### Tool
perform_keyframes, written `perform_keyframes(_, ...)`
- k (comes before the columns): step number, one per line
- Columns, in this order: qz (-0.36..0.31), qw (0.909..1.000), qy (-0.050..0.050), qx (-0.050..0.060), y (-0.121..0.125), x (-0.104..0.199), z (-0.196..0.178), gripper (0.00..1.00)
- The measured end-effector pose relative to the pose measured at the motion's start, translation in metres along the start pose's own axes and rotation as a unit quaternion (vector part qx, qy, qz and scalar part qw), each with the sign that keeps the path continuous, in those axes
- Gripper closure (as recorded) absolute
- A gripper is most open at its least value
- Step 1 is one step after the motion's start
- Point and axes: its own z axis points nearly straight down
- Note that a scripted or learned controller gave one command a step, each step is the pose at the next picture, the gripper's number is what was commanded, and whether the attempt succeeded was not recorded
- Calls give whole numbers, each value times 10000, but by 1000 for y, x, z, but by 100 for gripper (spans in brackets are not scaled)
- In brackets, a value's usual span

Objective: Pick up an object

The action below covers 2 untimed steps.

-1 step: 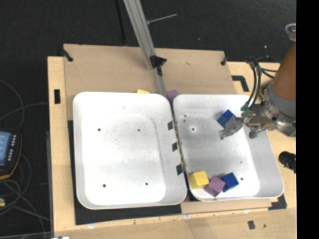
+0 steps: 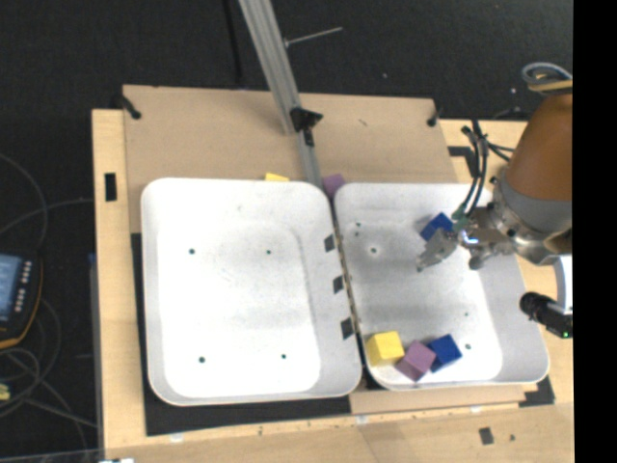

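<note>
3 blocks sit clustered at the right bin's [image 2: 511,355] near edge: a yellow block [image 2: 385,345], a purple block [image 2: 417,359] and a blue block [image 2: 444,349]. Over that bin's far right part hangs the claw [image 2: 445,247], spread, beside another blue block [image 2: 437,226]; whether it touches I cannot tell.

I see my robot arm [image 2: 540,177] at the right of the frame: grey, with an orange band, black cables, and a small metal gripper [image 2: 436,251].
</note>
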Motion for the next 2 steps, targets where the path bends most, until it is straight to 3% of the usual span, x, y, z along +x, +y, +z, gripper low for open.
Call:
perform_keyframes(1, -13, 10000, -2, 1, 63, -30, 104, 0)
perform_keyframes(2, -7, 10000, 2, -16, 117, -71, 128, 0)
